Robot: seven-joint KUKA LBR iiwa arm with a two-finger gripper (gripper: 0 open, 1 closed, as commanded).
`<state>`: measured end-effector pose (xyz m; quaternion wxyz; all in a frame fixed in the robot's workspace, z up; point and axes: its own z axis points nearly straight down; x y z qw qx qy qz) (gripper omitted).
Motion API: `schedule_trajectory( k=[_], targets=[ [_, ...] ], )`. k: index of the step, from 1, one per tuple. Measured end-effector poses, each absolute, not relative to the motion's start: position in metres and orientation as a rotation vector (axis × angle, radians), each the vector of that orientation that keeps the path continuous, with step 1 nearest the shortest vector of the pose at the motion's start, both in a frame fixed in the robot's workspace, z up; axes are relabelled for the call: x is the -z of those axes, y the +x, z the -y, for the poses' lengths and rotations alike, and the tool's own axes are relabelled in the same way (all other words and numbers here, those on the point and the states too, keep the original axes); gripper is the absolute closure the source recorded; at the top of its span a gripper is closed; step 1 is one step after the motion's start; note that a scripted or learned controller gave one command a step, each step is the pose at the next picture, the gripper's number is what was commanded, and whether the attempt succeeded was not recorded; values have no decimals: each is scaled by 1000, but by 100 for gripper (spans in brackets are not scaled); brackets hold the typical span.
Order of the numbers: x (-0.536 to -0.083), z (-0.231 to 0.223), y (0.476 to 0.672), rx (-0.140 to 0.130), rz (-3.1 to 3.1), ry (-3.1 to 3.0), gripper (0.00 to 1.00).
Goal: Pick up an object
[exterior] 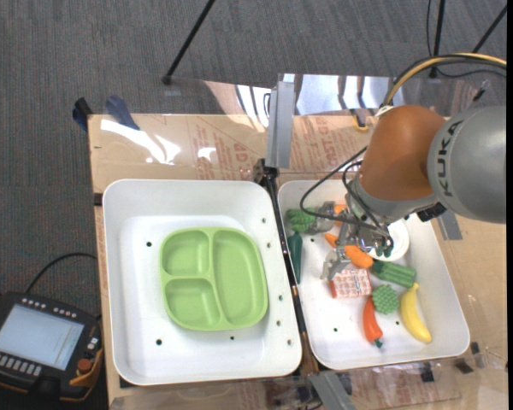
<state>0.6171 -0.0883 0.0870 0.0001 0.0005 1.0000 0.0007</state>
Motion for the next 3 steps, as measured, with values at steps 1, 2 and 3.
schedule_trajectory(
  k=[1, 2, 3],
  targets=[
    [-98, 88, 619, -3, -3137, 1, 100],
    [-87, 88, 562, -2, -3126, 335, 100],
    [-264, 144, 588, 1, -3086, 487, 100]
  ],
)
